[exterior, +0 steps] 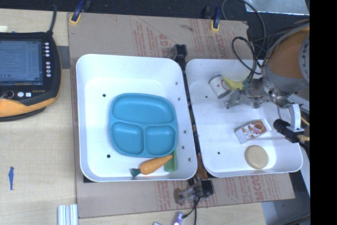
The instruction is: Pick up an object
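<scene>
Gripper (231, 100) fingers are spreading apart, holding nothing, near the right bin's (210, 168) far edge beside a small white cup (217, 85). Nearer, with open floor around them, a red-white packet (251, 130) and tan disc (256, 156) are lying.

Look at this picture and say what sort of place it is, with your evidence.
Probably a robotics lab bench. A robot arm reaches over two white bins holding toy items, such as a carrot and a blue plate, and a control pendant lies beside them.
</scene>
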Controlling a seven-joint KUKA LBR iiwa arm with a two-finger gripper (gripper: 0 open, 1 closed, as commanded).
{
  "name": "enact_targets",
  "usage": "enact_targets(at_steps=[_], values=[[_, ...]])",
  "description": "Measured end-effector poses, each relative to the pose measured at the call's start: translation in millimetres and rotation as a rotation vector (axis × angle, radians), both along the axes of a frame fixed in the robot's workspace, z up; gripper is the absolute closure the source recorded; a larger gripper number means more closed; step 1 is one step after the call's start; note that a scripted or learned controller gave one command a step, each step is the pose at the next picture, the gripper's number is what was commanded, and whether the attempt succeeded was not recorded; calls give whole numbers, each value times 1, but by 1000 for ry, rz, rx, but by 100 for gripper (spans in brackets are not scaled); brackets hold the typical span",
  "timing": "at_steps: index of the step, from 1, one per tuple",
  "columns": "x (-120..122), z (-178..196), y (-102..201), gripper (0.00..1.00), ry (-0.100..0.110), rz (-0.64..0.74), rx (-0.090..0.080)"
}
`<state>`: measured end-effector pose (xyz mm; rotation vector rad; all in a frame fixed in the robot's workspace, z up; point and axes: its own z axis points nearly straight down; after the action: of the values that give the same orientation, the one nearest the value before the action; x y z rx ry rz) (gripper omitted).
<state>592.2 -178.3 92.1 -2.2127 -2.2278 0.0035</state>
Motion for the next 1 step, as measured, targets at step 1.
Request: enact_targets(at_steps=[1], values=[[44, -5, 39, 0, 56, -4, -1]])
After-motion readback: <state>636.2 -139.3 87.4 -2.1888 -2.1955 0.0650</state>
